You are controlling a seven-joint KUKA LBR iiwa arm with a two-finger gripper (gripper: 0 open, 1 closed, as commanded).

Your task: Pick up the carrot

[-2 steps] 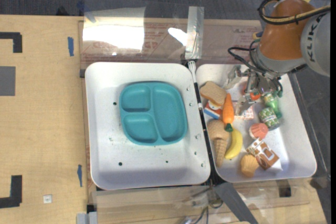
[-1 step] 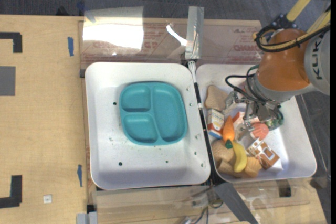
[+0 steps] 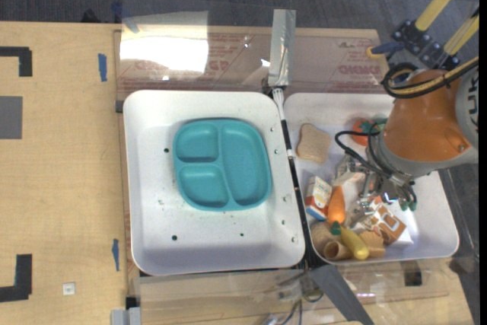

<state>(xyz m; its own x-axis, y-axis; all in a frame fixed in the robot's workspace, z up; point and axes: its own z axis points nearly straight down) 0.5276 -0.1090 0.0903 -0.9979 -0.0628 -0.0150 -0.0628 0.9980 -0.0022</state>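
The worktop (image 3: 53, 164) carries two shallow white bins side by side. The left bin (image 3: 148, 224) holds a teal divided plate (image 3: 223, 164) at its centre. The right bin (image 3: 445, 236) holds a cluster of small food items, and the arm (image 3: 422, 125) hangs over it, entering from 3 o'clock.

The pincer (image 3: 374, 198) is low inside the right bin, near its centre, among the clutter. Its state cannot be read at this resolution: nothing is visibly clamped, and no judgement of released or clenched is possible.

The carrot (image 3: 336, 204) lies in the right bin at about 9 o'clock from the pincer, just beside it, and rests among the other items. It appears to lie on the bin contents and is not lifted. A slice of bread (image 3: 313, 143) sits at 11 o'clock from the carrot; a yellow banana-like piece (image 3: 353, 243) and a tan cup-like piece (image 3: 328, 246) sit at 5 to 6 o'clock from it.

Task status, as a judgement: approach is done or nearly done; the grasp is not confirmed; the lift is not yet done. Remaining steps: align on the carrot, close on it, and raise it clear of the neighbouring items.
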